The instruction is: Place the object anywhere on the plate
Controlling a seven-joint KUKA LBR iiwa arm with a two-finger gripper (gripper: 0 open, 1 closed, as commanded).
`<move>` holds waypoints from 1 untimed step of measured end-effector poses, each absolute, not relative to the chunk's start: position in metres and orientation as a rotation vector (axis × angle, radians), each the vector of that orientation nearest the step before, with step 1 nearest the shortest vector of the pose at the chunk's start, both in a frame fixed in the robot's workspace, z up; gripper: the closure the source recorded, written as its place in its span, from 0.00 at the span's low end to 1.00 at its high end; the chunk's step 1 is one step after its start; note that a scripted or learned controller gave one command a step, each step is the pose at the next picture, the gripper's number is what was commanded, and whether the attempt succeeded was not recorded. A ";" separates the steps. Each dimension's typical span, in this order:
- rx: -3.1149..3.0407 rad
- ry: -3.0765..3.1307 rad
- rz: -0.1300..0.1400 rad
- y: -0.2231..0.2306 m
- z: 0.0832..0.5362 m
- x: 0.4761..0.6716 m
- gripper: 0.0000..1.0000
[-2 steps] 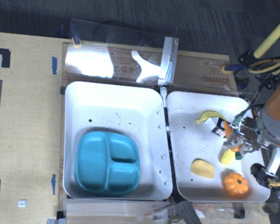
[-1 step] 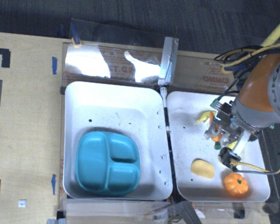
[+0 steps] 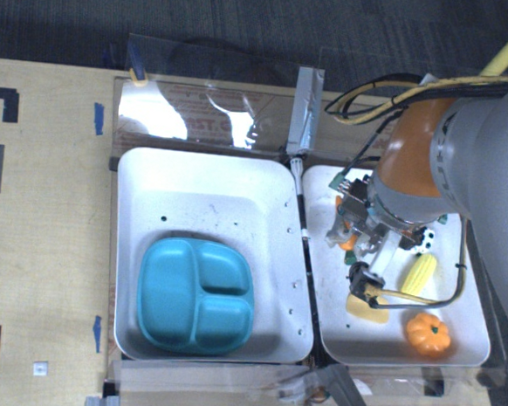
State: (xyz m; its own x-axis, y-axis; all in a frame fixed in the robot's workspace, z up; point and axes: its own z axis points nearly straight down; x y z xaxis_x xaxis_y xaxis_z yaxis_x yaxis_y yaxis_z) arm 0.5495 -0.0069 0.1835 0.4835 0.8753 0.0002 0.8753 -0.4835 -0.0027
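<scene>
A blue divided plate (image 3: 196, 294) lies in the left bin (image 3: 203, 181), toward its near edge. The arm (image 3: 469, 145) reaches over the right bin (image 3: 466, 346), with the gripper (image 3: 353, 236) low at that bin's left side. I cannot tell whether the claw is spread or closed. A small orange piece (image 3: 347, 244), possibly a carrot, shows right at its tip. Also in this bin are a corn cob (image 3: 420, 275), a little pumpkin (image 3: 427, 334) and a pale yellow wedge (image 3: 370, 310).

I see the blue plate (image 3: 196, 295) in the left bin (image 3: 202, 194); my gripper (image 3: 356, 250) hangs over the right bin (image 3: 336, 327), beside corn (image 3: 419, 274) and a pumpkin (image 3: 427, 333).
</scene>
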 end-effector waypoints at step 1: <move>-2.719 -1.573 0.002 0.035 0.183 0.558 1.00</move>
